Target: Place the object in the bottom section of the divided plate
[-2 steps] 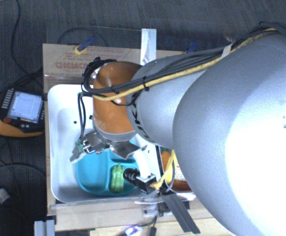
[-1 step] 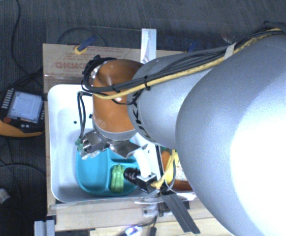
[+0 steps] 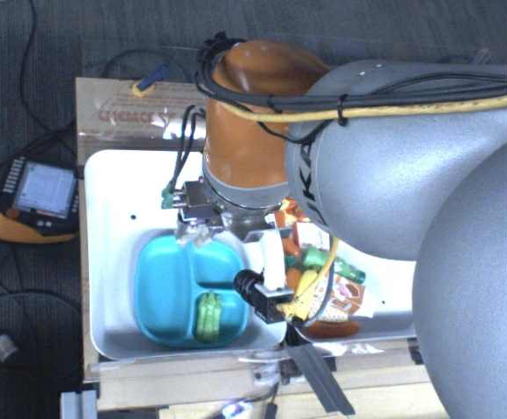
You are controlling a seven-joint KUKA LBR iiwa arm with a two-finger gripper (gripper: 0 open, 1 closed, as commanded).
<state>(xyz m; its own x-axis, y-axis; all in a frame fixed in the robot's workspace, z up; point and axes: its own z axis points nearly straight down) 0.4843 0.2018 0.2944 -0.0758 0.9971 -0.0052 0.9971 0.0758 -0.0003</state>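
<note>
Arm [image 3: 384, 173]: the grey KUKA arm, orange band [image 3: 253, 120] above the wrist, reaches in from the right and hangs over the two white bins, hiding much of them.
Claw [image 3: 202, 225]: it sits just above the upper rim of the blue divided plate, in the left bin; whether it is spread or pressed together cannot be told from this angle, and nothing can be seen between its tips.
Divided plate [image 3: 170, 286]: turquoise, lying flat in the left bin [image 3: 113, 234], with raised ridges splitting it into sections.
Object [image 3: 208, 315]: a green item, lying in the lower right section of the plate, near the plate's bottom edge and well clear of the claw.
Right bin [image 3: 393, 295]: mostly covered by the arm; a jumble of orange, green and red items [image 3: 323, 278] shows beneath the wrist.
Surface [image 3: 131, 112]: a brownish board under the bins, with cables trailing over its top edge.
Floor: a handheld control pendant [image 3: 35, 199] with a lit screen lies left of the bins.
</note>
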